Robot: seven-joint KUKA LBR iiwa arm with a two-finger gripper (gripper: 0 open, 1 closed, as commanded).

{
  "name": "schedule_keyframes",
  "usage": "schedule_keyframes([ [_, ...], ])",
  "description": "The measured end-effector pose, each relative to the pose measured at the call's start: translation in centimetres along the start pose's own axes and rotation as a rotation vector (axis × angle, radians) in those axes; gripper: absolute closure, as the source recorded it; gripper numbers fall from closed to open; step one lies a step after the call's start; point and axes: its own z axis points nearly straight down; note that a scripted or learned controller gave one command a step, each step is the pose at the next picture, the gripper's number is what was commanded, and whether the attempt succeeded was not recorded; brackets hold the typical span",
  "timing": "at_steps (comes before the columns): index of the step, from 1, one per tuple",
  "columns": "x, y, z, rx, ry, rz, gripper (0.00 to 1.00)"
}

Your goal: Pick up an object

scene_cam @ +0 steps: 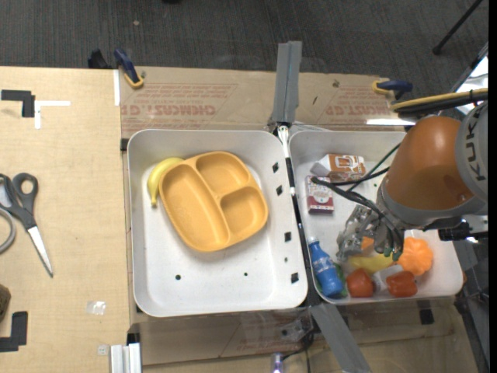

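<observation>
My gripper [363,243] hangs low in the right bin [301,208], over the pile at its front. Right under and around it lie a yellow piece [374,262], a red tomato-like ball [359,284], a red piece [401,284] and an orange ball [417,256]. A blue bottle [324,270] lies just left of the gripper. Further back sit a red-and-white packet [319,194] and a brown-and-white packet [345,166]. The orange band of the arm [429,169] covers the bin's right part.
The left bin [155,286] holds a yellow divided plate [211,199] with a banana [159,176] tucked at its upper left edge. Scissors [27,216] lie on the wooden bench at far left. A grey divider bar [286,84] runs back between the bins.
</observation>
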Motion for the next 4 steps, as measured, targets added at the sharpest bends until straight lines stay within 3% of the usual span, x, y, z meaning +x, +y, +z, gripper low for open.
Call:
schedule_keyframes([
  [1,-0.1,-0.1,-0.1,0.000,-0.004,0.001,0.00],
  [2,-1.2,-0.1,0.8,-0.001,0.000,0.054,0.00],
  [3,-1.3,-0.1,-0.1,-0.001,-0.003,0.051,1.00],
  [4,-9.5,-0.7,-7.9,0.000,0.000,-0.111,1.00],
])
